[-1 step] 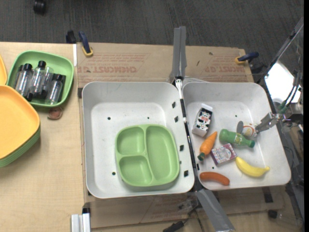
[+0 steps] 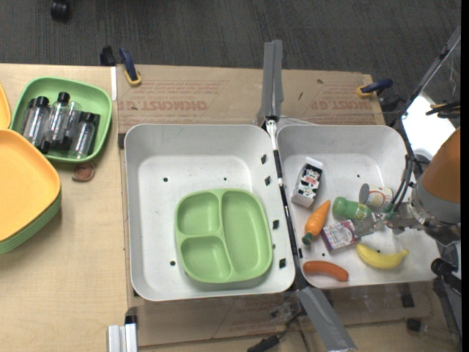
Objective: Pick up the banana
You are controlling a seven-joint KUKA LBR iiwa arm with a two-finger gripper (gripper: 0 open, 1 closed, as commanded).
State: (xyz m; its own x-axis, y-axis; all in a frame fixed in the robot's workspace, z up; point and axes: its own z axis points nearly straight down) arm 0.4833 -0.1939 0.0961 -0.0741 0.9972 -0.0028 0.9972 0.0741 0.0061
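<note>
The yellow banana (image 2: 381, 257) lies flat near the front right corner of the right bin (image 2: 344, 141). My gripper (image 2: 377, 222) reaches in from the right and sits low in that bin, just behind the banana and beside a purple packet (image 2: 338, 235) and a green bottle (image 2: 350, 210). The grey arm with its orange band (image 2: 445, 176) rises over the bin's right wall. The banana rests on the bin floor, apart from the gripper.
The right bin also holds a white carton (image 2: 308, 182), a carrot (image 2: 316, 221), a small can (image 2: 374, 195) and a red sausage (image 2: 326, 270). A green divided plate (image 2: 223, 235) lies in the left bin. A green tray of bottles (image 2: 62, 119) and orange plates (image 2: 22, 189) sit far left.
</note>
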